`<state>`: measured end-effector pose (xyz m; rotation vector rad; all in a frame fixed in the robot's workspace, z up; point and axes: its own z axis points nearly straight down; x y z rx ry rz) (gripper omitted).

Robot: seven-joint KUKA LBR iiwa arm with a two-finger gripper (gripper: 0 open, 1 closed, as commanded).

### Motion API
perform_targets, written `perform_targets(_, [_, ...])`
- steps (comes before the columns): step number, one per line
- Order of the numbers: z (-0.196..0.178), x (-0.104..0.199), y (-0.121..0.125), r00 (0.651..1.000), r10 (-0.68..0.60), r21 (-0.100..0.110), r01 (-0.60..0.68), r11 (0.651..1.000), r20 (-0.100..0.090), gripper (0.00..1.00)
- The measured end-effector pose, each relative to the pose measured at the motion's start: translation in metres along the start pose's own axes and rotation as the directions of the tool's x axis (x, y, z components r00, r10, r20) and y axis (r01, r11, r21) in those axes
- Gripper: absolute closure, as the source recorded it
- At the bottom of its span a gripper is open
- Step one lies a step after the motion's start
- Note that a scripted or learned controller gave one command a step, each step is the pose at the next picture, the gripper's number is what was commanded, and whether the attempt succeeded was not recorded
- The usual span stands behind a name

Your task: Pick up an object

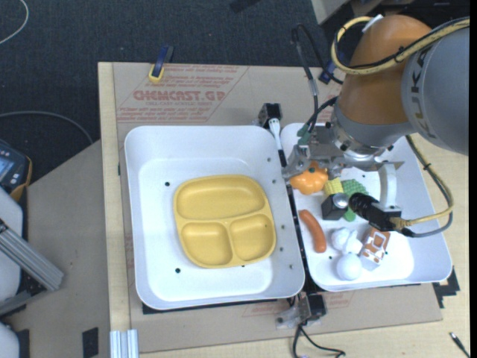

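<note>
Here, at far left, the left bin [149, 170] holds just a yellow divided tray [223, 220], lying flat with its large compartment towards the back and two smaller ones towards the front. Across the shared wall, the right bin [426, 233] is crowded. A toy sausage [314, 230] lies hard by that bin's left wall, long axis running from back-left to front-right. Behind it sits an orange toy fruit [309, 179], rounded, with no clear long axis. The gripper [319, 161] hangs directly over it, low in the bin's back-left corner. The wrist hides the working end, so I cannot tell whether it is open, closed or has contact. To the right are a small dark block [332, 206], a green piece [350, 202], two white egg-like balls [345, 253] and a small brown-and-white box [375, 246], all packed near one another. Judgement: the orange fruit is the likely target, straight beneath the gripper and slightly towards the bin wall. That wall crowds any approach from the left.
</note>
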<state>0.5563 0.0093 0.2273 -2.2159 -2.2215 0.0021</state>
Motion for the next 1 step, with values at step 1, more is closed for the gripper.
perform_targets(1, [0.0047,-0.0021,0.0002,1.0,0.002,0.0,-0.002,1.0,0.001,1.0])
